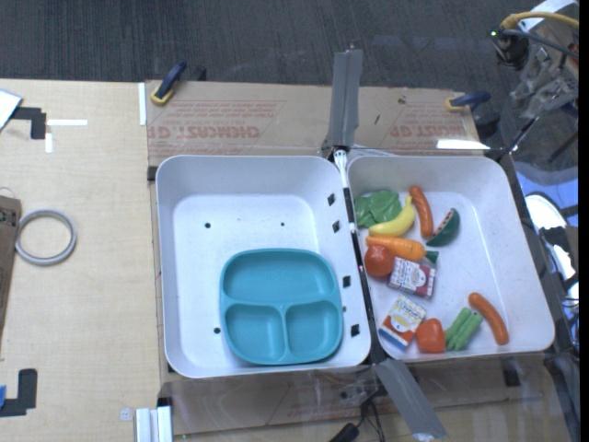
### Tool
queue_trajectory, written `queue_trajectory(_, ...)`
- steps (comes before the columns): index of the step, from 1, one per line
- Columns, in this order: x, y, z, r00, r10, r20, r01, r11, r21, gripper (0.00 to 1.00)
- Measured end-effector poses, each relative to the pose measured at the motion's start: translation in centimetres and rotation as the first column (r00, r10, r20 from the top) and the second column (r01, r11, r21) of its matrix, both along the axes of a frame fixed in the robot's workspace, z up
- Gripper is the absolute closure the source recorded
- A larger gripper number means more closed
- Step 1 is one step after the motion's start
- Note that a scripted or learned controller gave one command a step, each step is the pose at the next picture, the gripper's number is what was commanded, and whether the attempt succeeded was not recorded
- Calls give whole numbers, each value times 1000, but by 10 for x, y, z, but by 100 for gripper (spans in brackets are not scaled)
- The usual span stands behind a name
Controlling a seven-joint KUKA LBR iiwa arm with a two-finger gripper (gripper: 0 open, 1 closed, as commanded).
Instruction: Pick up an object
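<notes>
Camera view: hand [543, 40] at upper right, outside bins, blurred amid cables; finger state cannot tell. Toy food lies below-left of hand in right bin [515, 205]: banana [398, 220], carrot [398, 245], tomato [377, 261], sausage [489, 317]. Teal divided tray [281, 306] sits in left bin [184, 247], farther left.

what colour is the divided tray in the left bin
The divided tray is teal, a blue-green, seen clearly in the camera view lying in the left bin.
</notes>
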State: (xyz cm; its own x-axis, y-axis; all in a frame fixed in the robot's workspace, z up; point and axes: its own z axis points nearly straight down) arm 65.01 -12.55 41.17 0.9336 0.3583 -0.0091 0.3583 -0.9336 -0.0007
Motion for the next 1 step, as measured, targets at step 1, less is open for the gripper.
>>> queue_trajectory(1,-21,11,11,997,-72,4,72,997,3,100)
